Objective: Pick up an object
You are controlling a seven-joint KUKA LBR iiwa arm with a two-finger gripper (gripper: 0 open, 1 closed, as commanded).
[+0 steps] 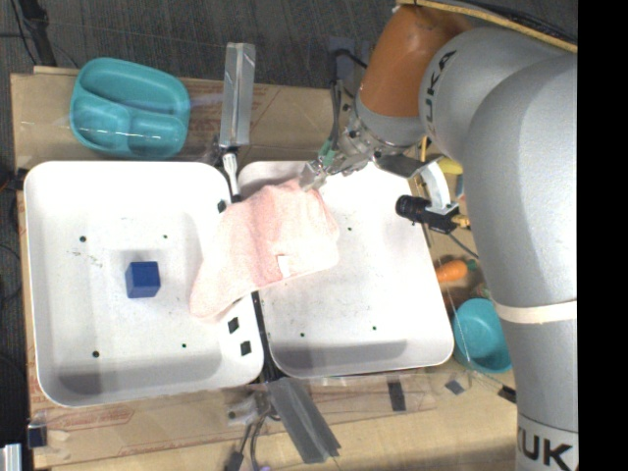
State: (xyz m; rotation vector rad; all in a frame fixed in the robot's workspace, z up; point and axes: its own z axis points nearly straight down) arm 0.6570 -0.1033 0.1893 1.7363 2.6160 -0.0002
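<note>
The claw (319,170) touches the pink cloth's (265,248) top corner; its grip I cannot tell. A blue cube (143,279) sits well apart in the left bin (59,263).

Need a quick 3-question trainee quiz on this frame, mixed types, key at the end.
1. True or false: the blue cube lies in the left bin.
2. The pink cloth lies: A) wholly in the right bin; B) draped over the edge where the two bins meet; C) on the bench outside the bins.
3. Fill in: the pincer sits at the cloth's ____ corner, by the right bin's far rim.

Key: 1 true; 2 B; 3 upper right (the far corner, as the camera sees it).
</note>
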